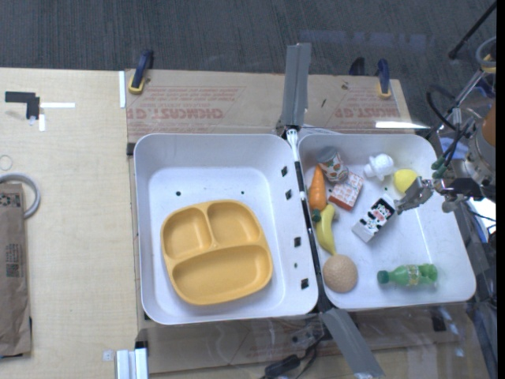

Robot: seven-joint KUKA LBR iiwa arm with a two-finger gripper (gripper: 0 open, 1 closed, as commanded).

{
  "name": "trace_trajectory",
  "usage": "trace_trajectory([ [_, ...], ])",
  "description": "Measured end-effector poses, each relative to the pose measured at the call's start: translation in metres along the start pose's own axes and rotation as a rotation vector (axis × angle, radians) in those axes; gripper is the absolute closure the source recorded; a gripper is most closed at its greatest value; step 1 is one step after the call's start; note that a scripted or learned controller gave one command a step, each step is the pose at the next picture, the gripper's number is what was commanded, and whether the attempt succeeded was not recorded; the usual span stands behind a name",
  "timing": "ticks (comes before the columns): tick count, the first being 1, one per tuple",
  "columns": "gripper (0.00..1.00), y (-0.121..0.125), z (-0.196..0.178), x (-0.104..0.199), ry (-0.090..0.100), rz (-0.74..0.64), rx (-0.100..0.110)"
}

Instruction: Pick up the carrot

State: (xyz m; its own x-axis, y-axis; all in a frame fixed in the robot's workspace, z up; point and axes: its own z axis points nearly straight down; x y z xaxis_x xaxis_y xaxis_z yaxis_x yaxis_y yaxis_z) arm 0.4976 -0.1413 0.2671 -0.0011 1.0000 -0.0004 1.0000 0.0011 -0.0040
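Carrot (316,188) sits in the right bin (454,247), at its left side, right up against the wall between the two bins. It is orange and points toward the far end. A small can (332,166) is just beside its far tip, a red and white box (346,191) is just to its right, and a banana (326,227) touches its near end. So it is squeezed in by things.

My end effector (415,196) is over the right side of the same bin, near a yellow lemon (405,181) and a black and white carton (373,219). It holds nothing. I cannot tell how wide it is set.

I have to go left across the bin to reach the carrot. I think that could go badly. The wall is so close that I might bump it. I could grab the banana or the box by mistake. I might also knock the carton on my way over. The carrot could roll away too.
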Motion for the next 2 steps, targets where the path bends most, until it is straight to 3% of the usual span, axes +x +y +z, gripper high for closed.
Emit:
trace_trajectory([
  [1,0.00,-0.021,0.077,0.063,0.000,0.233,0.001],
  [2,0.00,-0.020,0.077,0.131,0.000,0.280,0.001],
])
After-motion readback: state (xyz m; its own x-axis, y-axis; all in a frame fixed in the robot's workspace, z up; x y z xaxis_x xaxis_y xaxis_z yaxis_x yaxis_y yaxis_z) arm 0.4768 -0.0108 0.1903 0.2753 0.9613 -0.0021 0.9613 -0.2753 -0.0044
